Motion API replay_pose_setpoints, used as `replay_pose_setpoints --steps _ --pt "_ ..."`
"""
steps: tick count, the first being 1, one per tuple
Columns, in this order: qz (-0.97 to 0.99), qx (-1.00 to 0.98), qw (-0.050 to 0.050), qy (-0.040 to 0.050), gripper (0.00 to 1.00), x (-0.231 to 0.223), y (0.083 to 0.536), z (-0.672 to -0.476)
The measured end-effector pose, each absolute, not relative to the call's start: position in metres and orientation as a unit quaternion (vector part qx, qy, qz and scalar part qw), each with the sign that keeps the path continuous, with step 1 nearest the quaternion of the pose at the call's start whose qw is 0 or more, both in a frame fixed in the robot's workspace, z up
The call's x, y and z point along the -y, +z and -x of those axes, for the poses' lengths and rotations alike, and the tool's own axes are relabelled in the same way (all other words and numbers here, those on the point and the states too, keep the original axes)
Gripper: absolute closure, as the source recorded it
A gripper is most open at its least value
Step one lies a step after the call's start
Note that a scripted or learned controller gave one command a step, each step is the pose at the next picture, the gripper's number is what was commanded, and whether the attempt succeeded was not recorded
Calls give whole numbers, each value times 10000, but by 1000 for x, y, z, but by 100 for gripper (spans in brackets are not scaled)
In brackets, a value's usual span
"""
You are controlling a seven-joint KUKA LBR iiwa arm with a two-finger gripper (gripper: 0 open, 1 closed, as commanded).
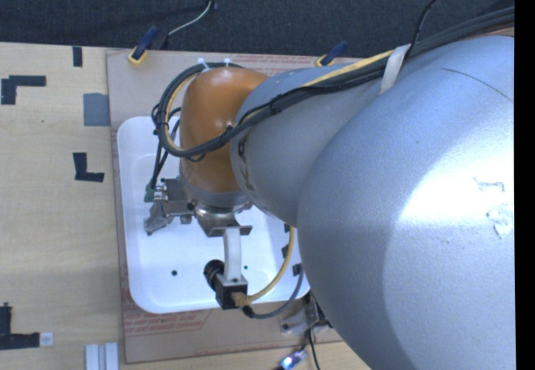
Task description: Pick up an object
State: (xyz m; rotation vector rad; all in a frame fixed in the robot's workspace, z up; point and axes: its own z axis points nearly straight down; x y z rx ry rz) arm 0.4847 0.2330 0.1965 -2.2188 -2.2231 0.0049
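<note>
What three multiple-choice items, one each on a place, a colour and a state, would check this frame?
1. Where is the wrist of the arm?
A. over the white bin
B. over the dark cloth at the top
C. over the black marks at the left

2. What colour is the band above the wrist?
A. green
B. orange
C. blue

3. How does the yellow hose near the bin's lower edge lie?
A. in a straight line
B. coiled in a tight spiral
C. in a curved loop

Answers: 1 A, the wrist hangs above the bin's white floor. 2 B, the band is plainly orange against the grey arm. 3 C, the hose bends round from the wrist's lower end.
</note>
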Motion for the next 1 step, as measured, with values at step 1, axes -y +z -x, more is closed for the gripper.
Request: replay_pose_setpoints --steps 1 --pt "7064 7078 3 16 0 -233 196 -485"
